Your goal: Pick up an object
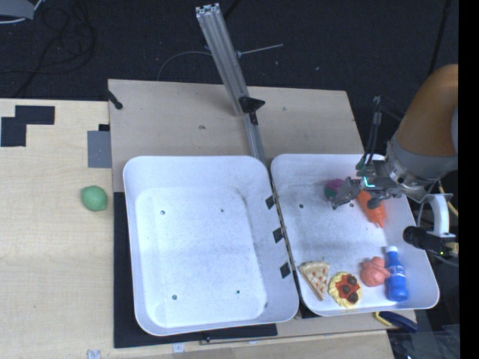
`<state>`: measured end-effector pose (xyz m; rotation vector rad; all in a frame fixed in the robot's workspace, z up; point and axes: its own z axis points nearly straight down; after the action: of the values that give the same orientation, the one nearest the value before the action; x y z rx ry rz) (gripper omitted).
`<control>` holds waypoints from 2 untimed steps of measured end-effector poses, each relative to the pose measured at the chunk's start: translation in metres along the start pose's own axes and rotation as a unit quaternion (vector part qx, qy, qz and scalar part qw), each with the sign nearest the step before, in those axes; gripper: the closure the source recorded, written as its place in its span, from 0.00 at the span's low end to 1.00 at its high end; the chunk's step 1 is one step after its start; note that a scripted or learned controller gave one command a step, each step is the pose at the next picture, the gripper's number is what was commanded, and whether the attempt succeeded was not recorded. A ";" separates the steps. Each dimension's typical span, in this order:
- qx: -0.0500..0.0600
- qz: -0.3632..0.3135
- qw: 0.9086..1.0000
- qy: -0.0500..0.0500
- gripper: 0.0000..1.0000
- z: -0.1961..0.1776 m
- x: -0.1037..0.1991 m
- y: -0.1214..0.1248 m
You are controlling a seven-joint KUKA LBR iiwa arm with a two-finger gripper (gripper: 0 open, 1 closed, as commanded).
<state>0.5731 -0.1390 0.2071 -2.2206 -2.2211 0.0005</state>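
Orange toy (pixel 376 211) half hidden under my gripper (pixel 352 194); purple-green thing (pixel 334 189) blurry at fingertips; finger spread unreadable.

Overhead light is hitting the white bins (pixel 198 172) evenly, no hard glare. Background above the table (pixel 45 223) is sitting dark; whole frame is looking slightly soft and grainy.

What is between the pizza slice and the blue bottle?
In the camera view, a round pizza toy and a pink lump lie between the pizza slice and the blue bottle.
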 end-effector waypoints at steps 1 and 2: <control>0.000 0.000 1.000 0.000 0.00 0.000 0.000 0.000; 0.002 0.000 1.000 0.000 0.00 0.047 0.004 -0.009</control>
<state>0.5645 -0.1349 0.1600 -2.2178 -2.2196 0.0045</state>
